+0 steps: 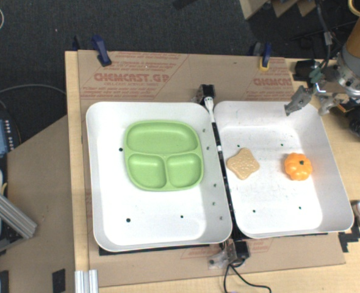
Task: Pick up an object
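Two objects lie in the right bin [271,221]: a tan, wavy-edged cracker [243,163] near its left wall and a small orange pumpkin [297,166] toward its right side. My gripper [310,102] hovers over the bin's far right corner, well behind the pumpkin. Its two grey fingers [296,101] are spread apart and open, with nothing between them.
A green three-compartment plate [163,154] sits in the left bin [107,212]. Both bins rest on a cardboard sheet [155,72] held by blue clamps [100,49] at the back. Cables and a black fitting [207,93] lie at the seam between the bins.
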You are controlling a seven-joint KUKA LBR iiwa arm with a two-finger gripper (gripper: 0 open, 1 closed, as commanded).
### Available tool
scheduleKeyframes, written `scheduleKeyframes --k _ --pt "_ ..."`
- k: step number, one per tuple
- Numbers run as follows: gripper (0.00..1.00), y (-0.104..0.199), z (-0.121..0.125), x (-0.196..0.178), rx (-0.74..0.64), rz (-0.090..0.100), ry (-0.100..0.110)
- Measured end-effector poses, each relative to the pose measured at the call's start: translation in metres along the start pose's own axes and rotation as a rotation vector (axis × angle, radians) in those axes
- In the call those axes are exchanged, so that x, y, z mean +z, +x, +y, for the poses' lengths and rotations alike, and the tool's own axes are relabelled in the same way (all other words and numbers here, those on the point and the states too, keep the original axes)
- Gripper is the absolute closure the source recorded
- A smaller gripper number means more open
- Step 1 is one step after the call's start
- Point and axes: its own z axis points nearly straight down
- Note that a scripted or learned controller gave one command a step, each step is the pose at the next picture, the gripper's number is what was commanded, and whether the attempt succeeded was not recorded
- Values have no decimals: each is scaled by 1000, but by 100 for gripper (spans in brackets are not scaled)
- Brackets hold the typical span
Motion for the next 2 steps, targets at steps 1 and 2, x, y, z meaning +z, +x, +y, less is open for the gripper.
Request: scheduleKeyframes --k 1,2 --pt "0 18 -60 -162 -2 -4 -18" --pt "0 94 -82 -313 -10 -1 -23"
